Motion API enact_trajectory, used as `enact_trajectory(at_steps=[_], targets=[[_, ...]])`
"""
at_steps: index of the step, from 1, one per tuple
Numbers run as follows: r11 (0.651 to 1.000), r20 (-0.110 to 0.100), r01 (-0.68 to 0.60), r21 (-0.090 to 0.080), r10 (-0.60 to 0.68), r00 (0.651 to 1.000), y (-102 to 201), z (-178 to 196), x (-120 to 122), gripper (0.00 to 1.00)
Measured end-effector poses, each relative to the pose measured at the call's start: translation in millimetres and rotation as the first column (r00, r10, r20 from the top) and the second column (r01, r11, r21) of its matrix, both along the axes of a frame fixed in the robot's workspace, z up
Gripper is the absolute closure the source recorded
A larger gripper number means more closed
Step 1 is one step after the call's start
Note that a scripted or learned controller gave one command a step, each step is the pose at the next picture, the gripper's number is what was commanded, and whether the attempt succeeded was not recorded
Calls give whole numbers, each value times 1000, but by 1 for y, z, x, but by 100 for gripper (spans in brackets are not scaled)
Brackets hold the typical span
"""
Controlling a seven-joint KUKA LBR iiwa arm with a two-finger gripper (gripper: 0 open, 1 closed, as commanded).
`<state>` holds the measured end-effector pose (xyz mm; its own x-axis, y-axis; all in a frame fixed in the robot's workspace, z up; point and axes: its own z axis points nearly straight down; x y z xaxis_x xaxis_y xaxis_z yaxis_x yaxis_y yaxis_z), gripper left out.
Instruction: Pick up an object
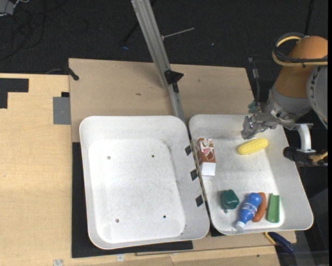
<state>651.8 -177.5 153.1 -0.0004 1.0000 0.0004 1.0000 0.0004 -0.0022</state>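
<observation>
Whether the jaws stand apart or together cannot be told from this slanted overhead look: the gripper [250, 127] is a small dark grey cluster seen from above, and nothing visible sits inside it. It hangs over the far part of the right bin [287, 165], at the end of the grey arm [290, 93] whose orange band shows above the wrist.

Just below the jaws and slightly to their right in the view lies a yellow corn cob [253, 146], resting on the bin floor at a slight tilt; it is near the gripper, but contact between them cannot be made out. To the left of the jaws, against the bin's wall where the two bins meet, lies a small red and white carton [206, 155], its long side running along that wall.

Well below the jaws, toward the near rim of the same bin, sit four more things. A dark green block [228, 199] lies nearest the carton. Right of it a blue bottle with a white cap [248, 209] lies on its side, touching an orange carrot-like piece [259, 206] beside it. A bright green piece [273, 208] lies just right of those, close to the near rim.

Far left of the jaws is the left bin [135, 179], set on the bench [27, 148].
</observation>
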Motion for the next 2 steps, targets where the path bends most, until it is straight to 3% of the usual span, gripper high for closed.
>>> enact_trajectory(at_steps=[2], targets=[[1000,8,-2,-2,2,1000,-6,108,4,100]])
